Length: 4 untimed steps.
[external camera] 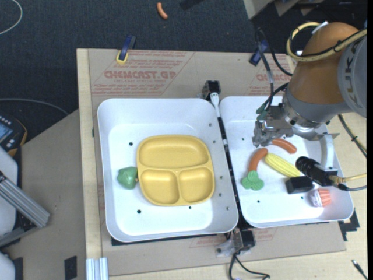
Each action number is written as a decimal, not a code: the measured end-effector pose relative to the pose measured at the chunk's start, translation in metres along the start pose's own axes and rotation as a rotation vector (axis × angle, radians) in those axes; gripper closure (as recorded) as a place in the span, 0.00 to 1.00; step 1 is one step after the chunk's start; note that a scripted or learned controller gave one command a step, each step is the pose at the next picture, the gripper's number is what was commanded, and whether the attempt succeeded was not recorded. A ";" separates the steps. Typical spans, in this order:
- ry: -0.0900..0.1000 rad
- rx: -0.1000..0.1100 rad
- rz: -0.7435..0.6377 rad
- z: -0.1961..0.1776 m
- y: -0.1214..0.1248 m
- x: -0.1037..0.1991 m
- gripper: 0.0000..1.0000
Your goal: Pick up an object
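The grey arm [323, 63] with its orange band reaches in from the right and hangs over the far part of the right bin [239, 127]. Its gripper [263, 137] points down toward the bin floor. From this slanted overhead angle the wrist covers the tool, so I cannot tell whether the pincer is spread or pressed together. Several things that could be picked lie in this right bin. An orange-red sausage [284, 146] lies just right of the gripper, close under the wrist. An orange carrot [256, 159] with a green leafy end lies just nearer than the gripper, its orange tip toward the gripper and its green end toward the near side. A yellow corn cob [282, 165] lies at a slant just right of the carrot and just nearer than the sausage. A small white and orange item [320, 198] sits near the bin's near right corner, too small to identify. The left bin [116, 133] holds a yellow divided plate [175, 169] in its middle. A green lump [127, 177] rests against the plate's left edge. Both bins sit side by side on a pale board [169, 69] printed with red lettering.
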<state>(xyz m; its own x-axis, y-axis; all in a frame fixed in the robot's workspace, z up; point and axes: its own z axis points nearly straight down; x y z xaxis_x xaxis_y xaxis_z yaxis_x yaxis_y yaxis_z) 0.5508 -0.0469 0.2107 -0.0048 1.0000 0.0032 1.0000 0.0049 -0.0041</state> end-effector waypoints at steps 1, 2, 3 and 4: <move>0.000 0.000 0.000 -0.003 -0.024 0.043 1.00; -0.002 -0.001 0.004 -0.004 -0.035 0.048 1.00; -0.003 -0.006 0.005 -0.011 -0.034 0.040 1.00; -0.002 -0.006 0.002 -0.017 -0.040 0.060 1.00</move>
